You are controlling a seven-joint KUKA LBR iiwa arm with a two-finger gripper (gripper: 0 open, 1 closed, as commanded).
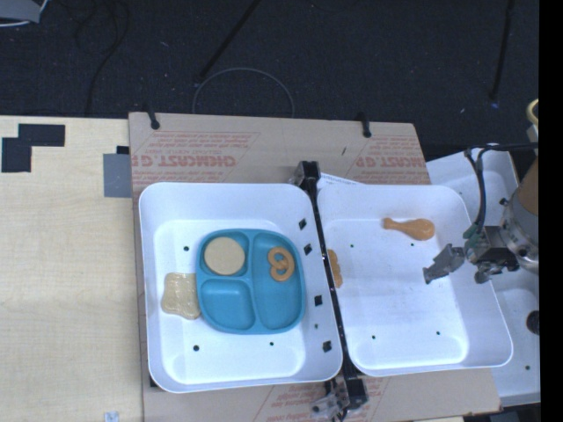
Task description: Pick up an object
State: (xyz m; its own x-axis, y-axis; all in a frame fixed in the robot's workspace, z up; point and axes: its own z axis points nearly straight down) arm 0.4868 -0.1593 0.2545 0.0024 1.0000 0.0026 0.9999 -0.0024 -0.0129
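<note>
I am watching the claw (pixel 459 265) hanging over the right side of the right bin (pixel 479 345), low above its white floor. Its two dark fingers are standing apart with nothing between them, so I am reading it as released.

The nearest thing to pick is the drumstick-shaped piece (pixel 411 228), tan in colour, lying flat on the floor of the same bin. From the claw it is lying up and to the left in the camera view, near but not touching. Its long axis is running almost left to right, with a small tilt; the thin end is pointing left and the thick rounded end is pointing right, toward the claw. In my judgement the coming move is depending on this: the claw is needing to travel toward the far-left and then close across the narrow width, not along the length.

A second small tan piece (pixel 334 268) is resting against the divider (pixel 322 262) between the bins, well apart from the claw.

Further out, the left bin (pixel 167 359) is holding a blue tray (pixel 251 310) with a round cracker (pixel 223 256) in one compartment and a pretzel (pixel 281 265) in another. A pale bread-like piece (pixel 180 295) is lying just beside the tray's left edge. Both bins are sitting on cardboard (pixel 229 152) on the bench (pixel 62 280).
</note>
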